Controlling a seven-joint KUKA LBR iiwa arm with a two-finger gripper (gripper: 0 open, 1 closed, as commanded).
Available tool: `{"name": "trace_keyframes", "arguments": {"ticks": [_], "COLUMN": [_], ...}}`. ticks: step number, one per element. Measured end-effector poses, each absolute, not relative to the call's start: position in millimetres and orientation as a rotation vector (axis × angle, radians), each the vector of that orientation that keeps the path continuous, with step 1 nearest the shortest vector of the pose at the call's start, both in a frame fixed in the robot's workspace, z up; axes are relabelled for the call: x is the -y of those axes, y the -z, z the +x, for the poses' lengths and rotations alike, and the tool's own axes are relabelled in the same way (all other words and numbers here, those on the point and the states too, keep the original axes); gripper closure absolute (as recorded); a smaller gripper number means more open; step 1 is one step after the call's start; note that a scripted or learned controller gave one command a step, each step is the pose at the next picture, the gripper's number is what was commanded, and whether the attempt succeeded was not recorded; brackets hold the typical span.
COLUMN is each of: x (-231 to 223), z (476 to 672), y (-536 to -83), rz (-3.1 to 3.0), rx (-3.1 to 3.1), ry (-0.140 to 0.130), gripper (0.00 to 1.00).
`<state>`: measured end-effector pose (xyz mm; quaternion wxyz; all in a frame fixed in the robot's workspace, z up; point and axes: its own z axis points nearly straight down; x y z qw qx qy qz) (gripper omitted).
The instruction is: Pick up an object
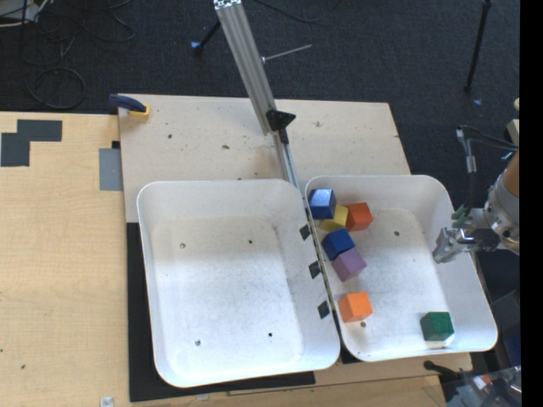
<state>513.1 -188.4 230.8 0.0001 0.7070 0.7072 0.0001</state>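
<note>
my gripper hangs over the right rim of the right bin, and i cannot tell how its tips stand.

the left bin lies farthest from my hand. nearer, along the divider, sit a blue cube, a yellow piece, an orange cube, a dark blue cube and a purple cube, with another orange cube further toward the front. the green cube sits nearest, in the front corner just beside my hand.
</note>
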Motion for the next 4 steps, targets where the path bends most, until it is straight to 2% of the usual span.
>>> {"name": "trace_keyframes", "arguments": {"ticks": [4], "x": [-27.0], "z": [538.3], "y": [-206.3], "rz": [2.221], "rx": [-2.228], "ry": [0.002], "gripper": [1.0]}}
